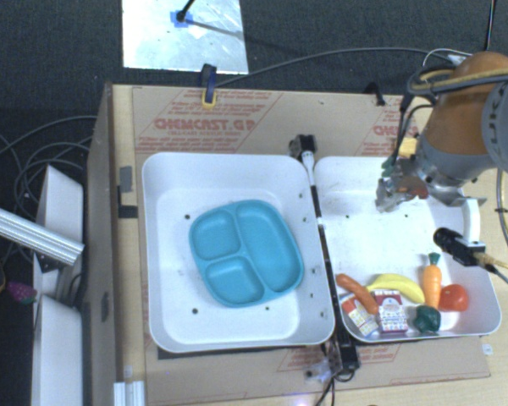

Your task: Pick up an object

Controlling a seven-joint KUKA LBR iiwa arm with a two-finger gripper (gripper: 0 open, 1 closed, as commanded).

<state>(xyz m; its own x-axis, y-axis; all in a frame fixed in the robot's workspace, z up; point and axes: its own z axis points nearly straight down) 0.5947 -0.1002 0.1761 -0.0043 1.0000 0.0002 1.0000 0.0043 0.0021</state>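
On the left of the bench you have a shallow white bin [165, 252] holding a blue divided plate [245, 250], lying flat near its middle. Moving right, past the divider where the two bins meet, the second white bin [364, 235] has a cluster of toy food crowded into its near corner: an orange sausage-like piece [357, 292], a yellow banana [395, 285], a small printed carton [391, 314], a green piece [427, 318], an upright carrot [432, 280] and a red tomato [454, 297], most touching their neighbours. Farther right, the gripper [392, 194] hangs over the bin's far bare floor, well apart from the food; you cannot tell how wide it stands. The banana looks the likeliest pick: probably light, stiff plastic, smooth and somewhat slippery. Take it across its middle, where the curve is thickest and neighbours crowd least.
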